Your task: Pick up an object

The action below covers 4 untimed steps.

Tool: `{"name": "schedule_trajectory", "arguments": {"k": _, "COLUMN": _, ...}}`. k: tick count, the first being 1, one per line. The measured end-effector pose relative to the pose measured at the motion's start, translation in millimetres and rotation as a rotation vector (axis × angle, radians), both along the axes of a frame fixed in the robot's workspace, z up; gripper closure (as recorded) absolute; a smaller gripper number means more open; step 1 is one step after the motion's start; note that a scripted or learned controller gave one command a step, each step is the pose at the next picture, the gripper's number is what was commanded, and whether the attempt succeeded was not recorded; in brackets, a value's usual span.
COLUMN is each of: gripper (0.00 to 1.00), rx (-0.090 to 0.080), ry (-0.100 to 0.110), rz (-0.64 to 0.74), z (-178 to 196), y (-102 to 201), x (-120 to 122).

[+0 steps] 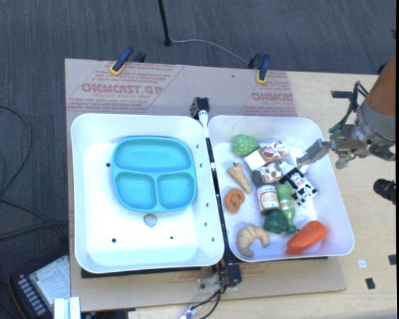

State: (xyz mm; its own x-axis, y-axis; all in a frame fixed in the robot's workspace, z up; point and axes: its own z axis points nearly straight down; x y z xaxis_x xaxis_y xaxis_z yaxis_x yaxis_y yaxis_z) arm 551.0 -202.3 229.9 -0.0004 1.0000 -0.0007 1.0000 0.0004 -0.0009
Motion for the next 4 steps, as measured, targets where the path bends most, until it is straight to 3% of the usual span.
{"name": "schedule_trajectory", "arguments": {"k": 1, "gripper": 0.0, "rx": 0.01, "ry": -0.003, "rz": 0.006, "z": -132.8, "y": -7.7, "x": 14.3}}
{"name": "schedule_trajectory", "arguments": {"k": 2, "gripper": 1.0, "rx": 0.003, "ry": -0.004, "rz": 0.004, "z": -122.9, "y": -10.9, "x": 13.5}}
{"name": "schedule_trajectory", "arguments": {"k": 3, "gripper": 1.0, "rx": 0.001, "ry": -0.001, "rz": 0.0, "z": -34.4, "y": 17.5, "x": -52.4}}
{"name": "schedule_trajectory", "arguments": {"k": 4, "gripper": 1.0, "rx": 0.001, "ry": 0.0, "rz": 0.0, "z": -25.4, "y": 18.1, "x": -52.1}}
